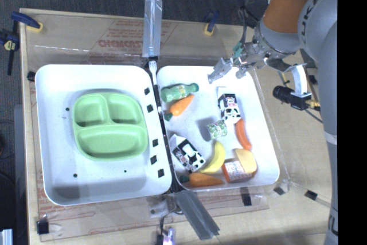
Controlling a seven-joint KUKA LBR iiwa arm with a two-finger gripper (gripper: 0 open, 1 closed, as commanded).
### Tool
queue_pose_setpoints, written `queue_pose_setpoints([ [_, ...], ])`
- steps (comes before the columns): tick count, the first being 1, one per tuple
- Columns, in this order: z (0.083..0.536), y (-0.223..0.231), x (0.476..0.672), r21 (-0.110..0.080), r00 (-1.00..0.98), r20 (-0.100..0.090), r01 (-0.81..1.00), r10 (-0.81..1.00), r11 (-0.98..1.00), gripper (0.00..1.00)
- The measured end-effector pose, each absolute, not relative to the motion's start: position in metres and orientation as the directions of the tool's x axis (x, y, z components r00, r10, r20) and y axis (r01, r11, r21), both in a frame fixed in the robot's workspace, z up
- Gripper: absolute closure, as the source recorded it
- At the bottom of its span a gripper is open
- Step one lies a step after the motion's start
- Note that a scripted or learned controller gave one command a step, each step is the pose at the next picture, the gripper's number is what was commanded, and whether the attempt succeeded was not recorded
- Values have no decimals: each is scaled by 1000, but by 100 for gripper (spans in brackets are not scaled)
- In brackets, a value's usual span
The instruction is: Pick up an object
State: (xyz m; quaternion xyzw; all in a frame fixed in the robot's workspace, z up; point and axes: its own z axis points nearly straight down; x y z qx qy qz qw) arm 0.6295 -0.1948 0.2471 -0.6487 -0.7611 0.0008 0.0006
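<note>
targets: you have no single named object; the candidates all lie in the right bin [265,140]. Green bottle [179,90] and a carrot [182,105] at the far left corner, a black-and-white carton [228,107] near the middle right, a small green-white wrapped item [217,129], a red-orange sausage-like piece [243,133], a banana [215,159], a second black-and-white carton [187,154], another carrot [204,179] and an orange-yellow block [241,164] along the near edge.
gripper: gripper [229,67] hangs over the far rim of the right bin, above the objects, touching none as far as you can see.
fingers: look spread, nothing between them.
progress: nothing picked yet; you should count the task as barely begun, in my judgement.
left to do: choose one item, descend, close on it, lift clear.
nearest pick: the upper carton and the green bottle lie closest to the gripper.
risk: near-edge items are packed touching each other; likely harder to isolate.
left bin: left bin [46,123] holds a green divided tray [110,125], not involved.
</note>
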Motion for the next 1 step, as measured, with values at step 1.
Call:
queue_pose_setpoints([
  [1, 180, -210, 596, -5, -120, 1, 993, 993, 120, 0],
])
